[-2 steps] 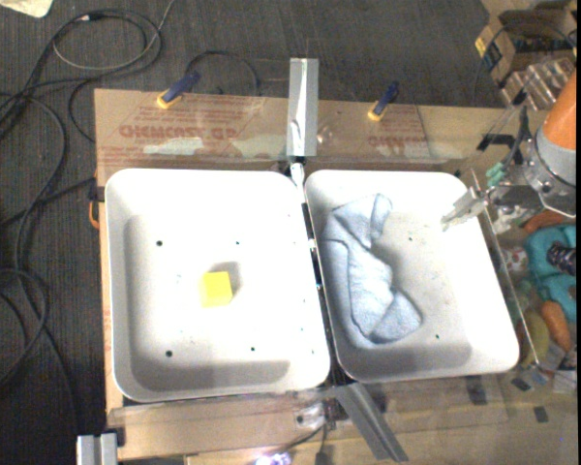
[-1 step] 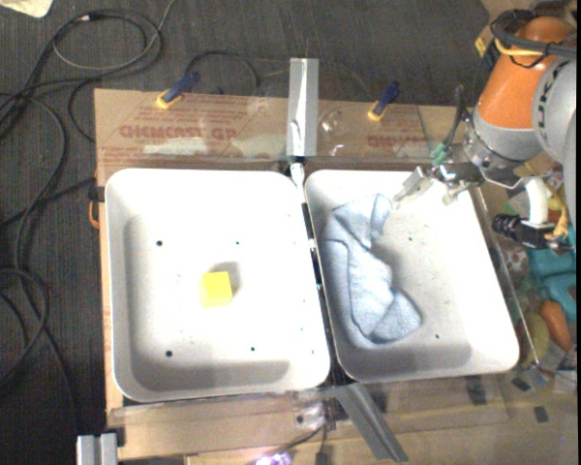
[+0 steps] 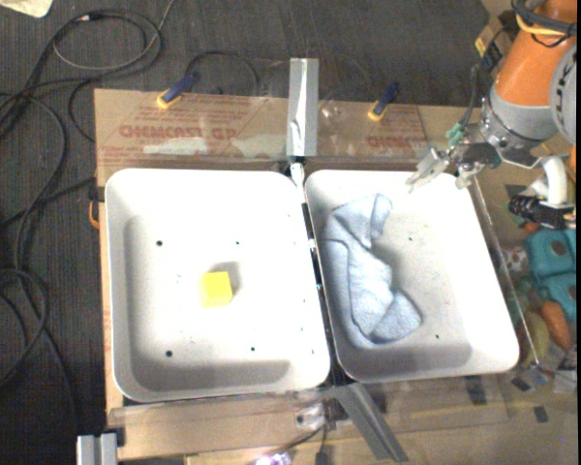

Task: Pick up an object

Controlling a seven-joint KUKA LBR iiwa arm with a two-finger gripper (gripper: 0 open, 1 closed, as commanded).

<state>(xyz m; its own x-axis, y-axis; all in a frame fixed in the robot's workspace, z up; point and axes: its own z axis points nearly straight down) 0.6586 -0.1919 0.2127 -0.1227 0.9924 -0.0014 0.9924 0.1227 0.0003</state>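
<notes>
A: Where's the claw?
B: Over the far right corner of the right bin, fingers spread apart, gripping nothing.
A: And the things to pick?
B: A yellow block sits near the middle of the left bin, well apart from the claw. A crumpled blue cloth lies in the right bin, stretching from its far middle toward the near side.
A: Both bins on the counter?
B: Yes, side by side, touching.
</notes>
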